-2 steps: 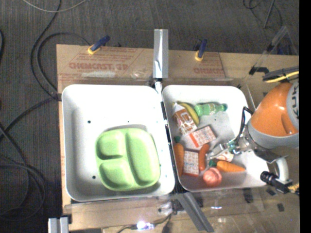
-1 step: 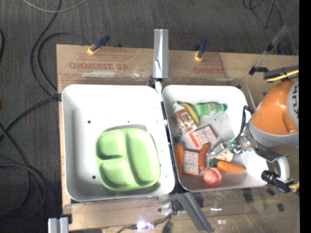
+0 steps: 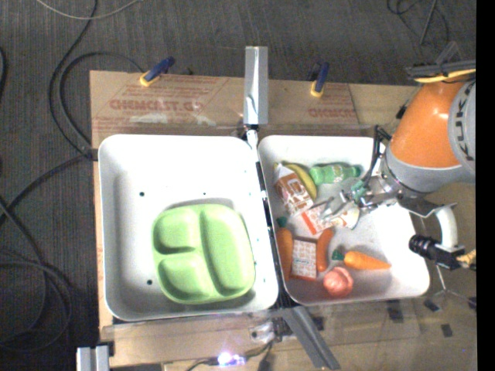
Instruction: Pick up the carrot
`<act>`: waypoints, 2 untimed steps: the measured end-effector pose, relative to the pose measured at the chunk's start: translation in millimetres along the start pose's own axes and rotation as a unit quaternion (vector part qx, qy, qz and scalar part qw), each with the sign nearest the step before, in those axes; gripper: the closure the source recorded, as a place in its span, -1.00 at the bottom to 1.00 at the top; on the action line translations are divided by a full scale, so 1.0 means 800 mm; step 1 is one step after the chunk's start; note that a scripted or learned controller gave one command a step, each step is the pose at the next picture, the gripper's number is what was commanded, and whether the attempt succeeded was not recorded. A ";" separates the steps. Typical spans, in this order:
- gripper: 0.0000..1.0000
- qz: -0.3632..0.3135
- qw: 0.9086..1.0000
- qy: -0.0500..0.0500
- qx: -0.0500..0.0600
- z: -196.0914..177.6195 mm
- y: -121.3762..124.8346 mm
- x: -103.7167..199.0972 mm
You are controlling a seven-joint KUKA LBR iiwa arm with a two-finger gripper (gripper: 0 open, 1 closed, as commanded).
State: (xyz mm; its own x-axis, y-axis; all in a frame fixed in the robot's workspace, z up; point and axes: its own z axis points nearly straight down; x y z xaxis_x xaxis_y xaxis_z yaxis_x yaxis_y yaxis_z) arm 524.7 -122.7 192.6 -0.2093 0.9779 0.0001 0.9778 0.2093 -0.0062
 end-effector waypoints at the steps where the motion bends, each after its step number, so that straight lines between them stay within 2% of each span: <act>1: -1.00 0.000 1.000 0.000 0.000 0.000 0.000 0.000; 2: -1.00 -0.003 1.000 -0.002 -0.007 0.131 -0.065 -0.087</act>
State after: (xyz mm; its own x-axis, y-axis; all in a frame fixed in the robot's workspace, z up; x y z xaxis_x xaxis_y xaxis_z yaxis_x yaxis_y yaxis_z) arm 487.8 -201.7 88.3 -0.2152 0.9766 -0.0034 0.9765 0.2152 0.0073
